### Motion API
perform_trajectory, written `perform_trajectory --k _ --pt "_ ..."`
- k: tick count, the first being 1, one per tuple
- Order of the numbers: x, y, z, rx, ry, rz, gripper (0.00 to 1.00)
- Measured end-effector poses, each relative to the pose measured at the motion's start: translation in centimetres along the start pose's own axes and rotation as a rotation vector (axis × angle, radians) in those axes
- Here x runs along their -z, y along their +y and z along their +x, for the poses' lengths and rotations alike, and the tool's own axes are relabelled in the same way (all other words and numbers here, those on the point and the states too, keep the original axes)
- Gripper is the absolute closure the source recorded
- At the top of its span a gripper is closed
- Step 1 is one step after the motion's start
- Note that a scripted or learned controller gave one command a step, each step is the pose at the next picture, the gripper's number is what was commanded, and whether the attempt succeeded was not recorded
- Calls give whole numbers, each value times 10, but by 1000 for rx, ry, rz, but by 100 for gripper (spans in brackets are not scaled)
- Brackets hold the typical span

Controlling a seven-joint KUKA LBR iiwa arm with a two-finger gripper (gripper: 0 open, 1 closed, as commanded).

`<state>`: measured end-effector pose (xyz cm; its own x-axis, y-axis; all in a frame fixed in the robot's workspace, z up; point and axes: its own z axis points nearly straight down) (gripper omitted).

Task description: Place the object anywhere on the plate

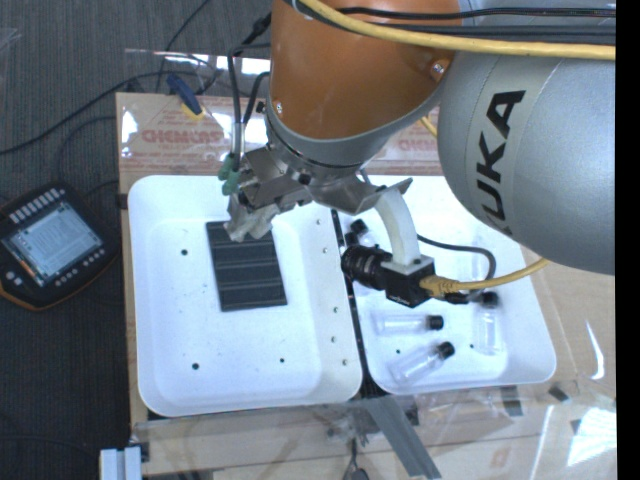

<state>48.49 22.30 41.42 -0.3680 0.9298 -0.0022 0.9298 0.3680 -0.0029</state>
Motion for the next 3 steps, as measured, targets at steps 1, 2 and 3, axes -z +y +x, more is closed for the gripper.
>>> perform_trajectory --k 1,2,3 --pt "18 27 -7 -407 0 1 100" --pt "17 124 -38 -598 0 2 100" --pt "18 92 -25 -227 1 2 100"
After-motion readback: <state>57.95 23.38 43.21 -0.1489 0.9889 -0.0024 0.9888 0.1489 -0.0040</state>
